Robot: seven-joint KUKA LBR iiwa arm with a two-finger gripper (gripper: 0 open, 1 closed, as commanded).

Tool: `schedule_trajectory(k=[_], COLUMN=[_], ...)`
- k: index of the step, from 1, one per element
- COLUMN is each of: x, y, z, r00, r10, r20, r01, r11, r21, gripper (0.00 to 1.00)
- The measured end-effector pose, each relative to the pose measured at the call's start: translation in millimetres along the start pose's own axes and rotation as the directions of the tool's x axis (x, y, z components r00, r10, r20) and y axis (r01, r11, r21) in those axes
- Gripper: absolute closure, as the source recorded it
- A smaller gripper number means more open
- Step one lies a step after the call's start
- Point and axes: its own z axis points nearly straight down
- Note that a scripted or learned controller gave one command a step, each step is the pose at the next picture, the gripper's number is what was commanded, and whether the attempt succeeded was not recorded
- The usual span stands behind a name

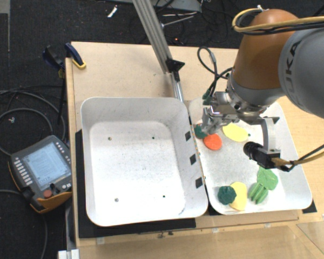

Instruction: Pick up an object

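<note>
The right bin holds several small objects. An orange-red piece lies near its left wall, a small dark green piece sits just left of it, and a pale yellow piece lies to its right. My gripper hangs over the bin's upper left part, directly above and slightly behind the orange-red piece. Nothing is visibly held in it. The arm's grey and orange wrist hides the back of this bin.
Near the right bin's front lie a dark green lump, a yellow piece and two light green pieces. The left bin stands alongside. A slanted metal rail crosses the bench behind the bins.
</note>
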Motion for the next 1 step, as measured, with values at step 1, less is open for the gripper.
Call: schedule_trajectory(k=[1], x=[46.2], y=[9.2], z=[22.5], r00=[1.0], r10=[0.0], r20=[0.0], r01=[0.0], r11=[1.0], r21=[0.004], gripper=[1.0])
